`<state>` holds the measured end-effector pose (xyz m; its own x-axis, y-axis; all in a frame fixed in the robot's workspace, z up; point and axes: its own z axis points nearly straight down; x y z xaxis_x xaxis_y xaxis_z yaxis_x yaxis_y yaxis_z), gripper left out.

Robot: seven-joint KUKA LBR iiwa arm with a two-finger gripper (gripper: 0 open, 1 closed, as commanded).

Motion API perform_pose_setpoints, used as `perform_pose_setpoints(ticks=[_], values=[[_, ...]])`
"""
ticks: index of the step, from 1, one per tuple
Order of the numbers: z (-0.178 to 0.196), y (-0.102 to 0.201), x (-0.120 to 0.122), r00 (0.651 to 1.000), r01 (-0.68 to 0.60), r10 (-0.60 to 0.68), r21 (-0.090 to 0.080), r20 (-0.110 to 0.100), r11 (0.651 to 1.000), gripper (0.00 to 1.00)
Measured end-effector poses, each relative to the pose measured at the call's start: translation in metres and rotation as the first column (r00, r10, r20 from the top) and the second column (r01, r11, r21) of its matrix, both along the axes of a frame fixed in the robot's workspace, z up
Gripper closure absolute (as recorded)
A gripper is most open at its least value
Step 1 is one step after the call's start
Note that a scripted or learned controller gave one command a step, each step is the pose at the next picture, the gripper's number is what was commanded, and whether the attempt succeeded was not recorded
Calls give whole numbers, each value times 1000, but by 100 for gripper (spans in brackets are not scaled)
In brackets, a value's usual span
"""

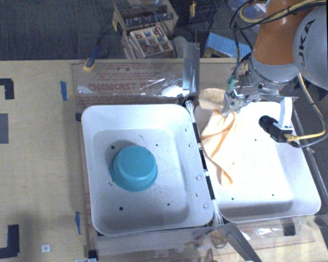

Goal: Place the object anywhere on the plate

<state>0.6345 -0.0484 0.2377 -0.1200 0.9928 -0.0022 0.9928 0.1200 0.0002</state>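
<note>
The end effector (pixel 231 105) is seen closed on the top of a pale orange cloth (pixel 218 139), which hangs draped over the right bin's (pixel 274 199) left side. A blue plate (pixel 133 167) is seen resting in the left bin (pixel 172 208).

Even, bright overhead light, mild glare on the white bins (pixel 194 218), soft shadows, slightly soft focus throughout.

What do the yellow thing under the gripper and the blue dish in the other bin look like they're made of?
Yellow thing: soft cloth, matte; it drapes and folds, hanging from the gripper. Blue dish: probably moulded plastic, smooth with a faint sheen, though glazed ceramic can't be ruled out.
</note>
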Motion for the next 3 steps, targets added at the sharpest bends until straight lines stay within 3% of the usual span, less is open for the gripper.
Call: perform_pose_setpoints(ticks=[1, 2, 3], values=[[-13, 3, 1, 1000, -5, 5, 1, -2, 1000, 100], [-20, 57, -1, 918, -396, 396, 2, 0, 918, 100], [-24, 105, 10, 693, -721, 721, -2, 4, 693, 100]])
